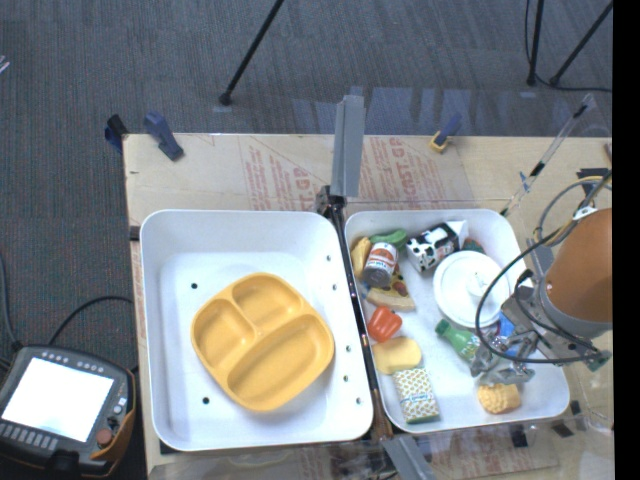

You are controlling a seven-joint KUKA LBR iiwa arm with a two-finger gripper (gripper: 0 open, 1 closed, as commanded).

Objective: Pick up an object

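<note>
Yellow plastic plate, three compartments, lies flat in the left bin, turned at a slant to the bin walls. Nothing else lies on it.

Right bin holds a crowded set of small things. Along its left side, back to front: a banana-like yellow piece, a small can with a red label, a red pepper, a pale yellow block, and a green-and-white packet near the front wall. A black-and-white cow-patterned carton lies near the back wall. A round white lid or bowl sits right of centre, with a green bottle just in front of it.

Arm enters from the right; orange band sits over the bin's right wall, with black cables looping across the white lid. Gripper is down inside the right bin, near the front right corner. Whether it is spread or closed I cannot tell; metal parts and cables clutter that spot.

Closest thing to the gripper: a round, crumbly tan biscuit, lying on the bin floor just in front of the gripper, not lifted. The green bottle lies just to the gripper's left. Nothing is visibly held.

Both bins rest on the cardboard-covered desk.
</note>
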